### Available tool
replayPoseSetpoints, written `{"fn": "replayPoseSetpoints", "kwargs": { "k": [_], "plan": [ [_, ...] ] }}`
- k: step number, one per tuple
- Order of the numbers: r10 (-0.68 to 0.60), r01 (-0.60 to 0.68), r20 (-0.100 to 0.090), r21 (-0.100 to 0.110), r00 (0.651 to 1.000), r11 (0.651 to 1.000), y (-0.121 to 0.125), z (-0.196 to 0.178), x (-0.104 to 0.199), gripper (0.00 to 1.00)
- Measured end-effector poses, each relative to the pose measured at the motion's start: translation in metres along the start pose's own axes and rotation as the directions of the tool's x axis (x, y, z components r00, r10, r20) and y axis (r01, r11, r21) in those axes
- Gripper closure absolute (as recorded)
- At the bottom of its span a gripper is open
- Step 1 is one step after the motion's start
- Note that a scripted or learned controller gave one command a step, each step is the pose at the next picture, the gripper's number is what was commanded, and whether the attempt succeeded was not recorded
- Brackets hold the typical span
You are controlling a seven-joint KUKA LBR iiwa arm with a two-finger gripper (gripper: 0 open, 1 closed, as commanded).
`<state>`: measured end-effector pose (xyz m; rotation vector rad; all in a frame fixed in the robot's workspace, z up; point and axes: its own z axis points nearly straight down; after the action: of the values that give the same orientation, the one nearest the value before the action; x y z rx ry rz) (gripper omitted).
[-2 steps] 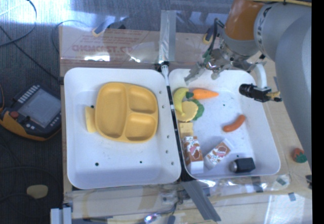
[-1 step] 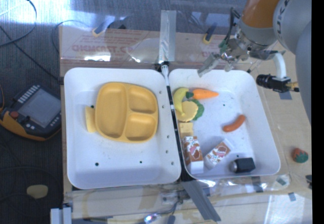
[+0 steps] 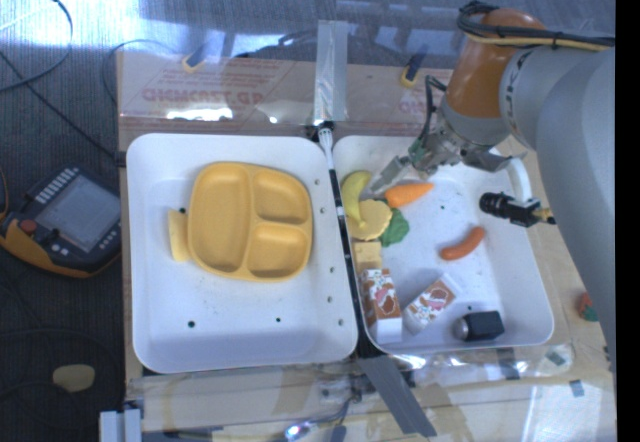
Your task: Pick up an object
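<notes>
My gripper (image 3: pixel 388 178) reaches down into the back left part of the right bin (image 3: pixel 520 270), slanting toward the lower left. Its tip sits just above an orange carrot (image 3: pixel 410 194) and right of a yellow banana (image 3: pixel 354 193). A round yellow piece (image 3: pixel 373 219) and a green leafy piece (image 3: pixel 398 228) lie directly below the tip. I see nothing lifted off the bin floor.
The right bin also holds an orange sausage (image 3: pixel 463 244), two small printed cartons (image 3: pixel 379 294) (image 3: pixel 430 302) and a black block (image 3: pixel 484 325). In the left bin (image 3: pixel 150 320) lies a yellow divided tray (image 3: pixel 250 220) with a pale yellow piece (image 3: pixel 178 236) at its left edge.
</notes>
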<state>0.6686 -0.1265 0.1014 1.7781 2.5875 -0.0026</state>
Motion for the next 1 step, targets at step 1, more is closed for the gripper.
{"fn": "replayPoseSetpoints", "kwargs": {
  "k": [1],
  "plan": [
    [0.073,-0.073,0.005,-0.009,0.997,0.997,-0.0316,0.012,0.0176,0.0]
  ]
}}
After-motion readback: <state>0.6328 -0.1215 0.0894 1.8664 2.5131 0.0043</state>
